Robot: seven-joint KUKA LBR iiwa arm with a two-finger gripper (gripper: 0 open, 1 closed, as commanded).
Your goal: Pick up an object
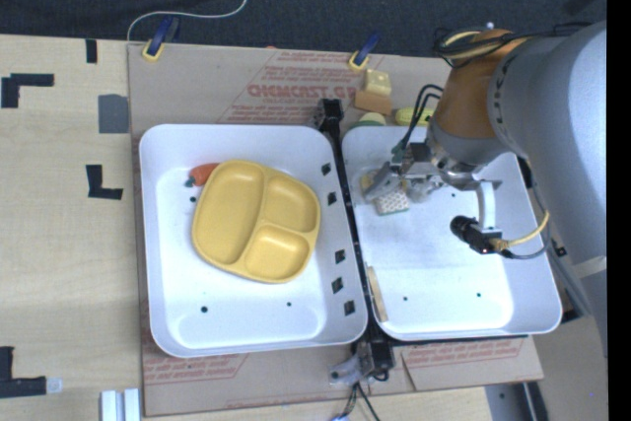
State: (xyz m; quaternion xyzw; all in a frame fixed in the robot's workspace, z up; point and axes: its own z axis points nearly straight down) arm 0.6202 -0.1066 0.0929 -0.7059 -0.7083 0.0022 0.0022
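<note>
A yellow divided plate (256,219) lies in the left bin (168,311), with a small orange object (202,174) poking out from behind its upper left edge. My gripper (387,190) is down in the upper left corner of the right bin (493,311), close to the divider between the bins. A small pale checkered piece (392,203) shows at its tip; whether it is a loose object or part of the gripper is unclear. The grey arm with its orange band (473,84) comes in from the upper right.
Beyond the right bin's far rim sit a tan block (373,94), a pale green item (370,120) and a small yellow item (406,116). A black cable connector (473,235) hangs over the right bin's middle. Blue clips hold the cardboard under the bins.
</note>
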